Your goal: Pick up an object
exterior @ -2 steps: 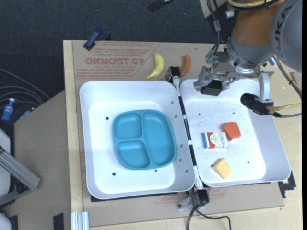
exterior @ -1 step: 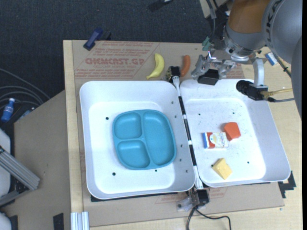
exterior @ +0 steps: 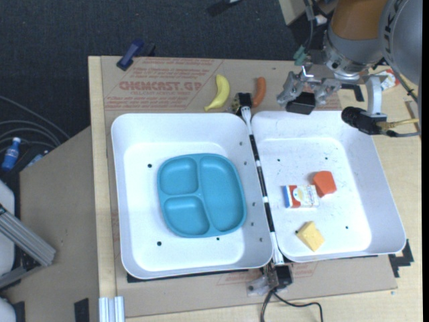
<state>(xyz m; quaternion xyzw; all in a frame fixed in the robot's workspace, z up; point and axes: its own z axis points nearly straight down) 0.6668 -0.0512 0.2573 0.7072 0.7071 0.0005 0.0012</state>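
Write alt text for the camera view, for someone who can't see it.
A grey arm's tool hovers above the back rim of the right shallow white bin, which holds an orange block, a small red, white and blue carton and a yellow wedge. The left white bin holds a blue divided plastic plate.

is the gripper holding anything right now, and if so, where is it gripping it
Nothing shows between its fingers. The gripper hovers above the far rim of the right bin, apart from the orange block, milk carton and yellow block.
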